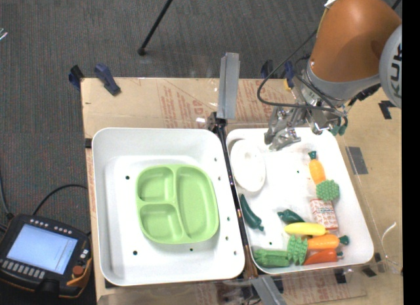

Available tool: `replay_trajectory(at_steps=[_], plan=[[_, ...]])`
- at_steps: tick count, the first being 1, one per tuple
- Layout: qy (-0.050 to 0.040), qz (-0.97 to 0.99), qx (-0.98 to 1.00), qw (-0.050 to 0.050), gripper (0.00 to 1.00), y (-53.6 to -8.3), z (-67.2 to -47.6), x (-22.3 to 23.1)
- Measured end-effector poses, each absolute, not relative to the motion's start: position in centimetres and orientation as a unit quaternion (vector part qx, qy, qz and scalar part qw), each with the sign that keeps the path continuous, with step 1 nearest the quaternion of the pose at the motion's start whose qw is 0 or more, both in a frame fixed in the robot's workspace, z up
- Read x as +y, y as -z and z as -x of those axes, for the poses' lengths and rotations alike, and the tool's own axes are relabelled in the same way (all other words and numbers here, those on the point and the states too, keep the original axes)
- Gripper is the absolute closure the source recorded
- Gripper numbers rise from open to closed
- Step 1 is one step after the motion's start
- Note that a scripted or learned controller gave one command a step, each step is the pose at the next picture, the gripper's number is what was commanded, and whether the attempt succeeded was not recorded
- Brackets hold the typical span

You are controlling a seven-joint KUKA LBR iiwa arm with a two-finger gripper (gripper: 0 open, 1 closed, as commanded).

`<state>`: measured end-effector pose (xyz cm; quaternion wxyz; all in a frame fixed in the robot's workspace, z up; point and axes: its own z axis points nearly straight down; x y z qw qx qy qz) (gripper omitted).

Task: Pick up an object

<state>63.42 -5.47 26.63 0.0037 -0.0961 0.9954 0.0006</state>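
My gripper (283, 138) hangs over the far edge of the right bin (289, 172), above and to the right of a white round plate (248, 164). Nothing shows between its fingers. In the right bin lie a small carrot (317, 168), a green bumpy toy (327, 189), a red-and-white box (324, 213), a yellow banana (305, 229), an orange carrot (323, 243), a dark green pepper (251, 213), a dark green piece (289, 216) and a green ridged toy (274, 256).
The left bin (115, 166) holds a light green divided tray (177, 203). A grey upright post (228, 87) stands between the bins at the back. A teach pendant (42, 252) lies at the lower left, off the bench.
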Motion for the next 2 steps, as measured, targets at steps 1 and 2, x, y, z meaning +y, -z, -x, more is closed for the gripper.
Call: replay_trajectory(at_steps=[1, 2], plan=[[-0.0009, 0.09, 0.996, 0.003, 1.0, -28.8, -64.5, -3.3], [-0.001, 0.115, 0.993, 0.002, 1.0, -28.9, -64.5, 0.2]])
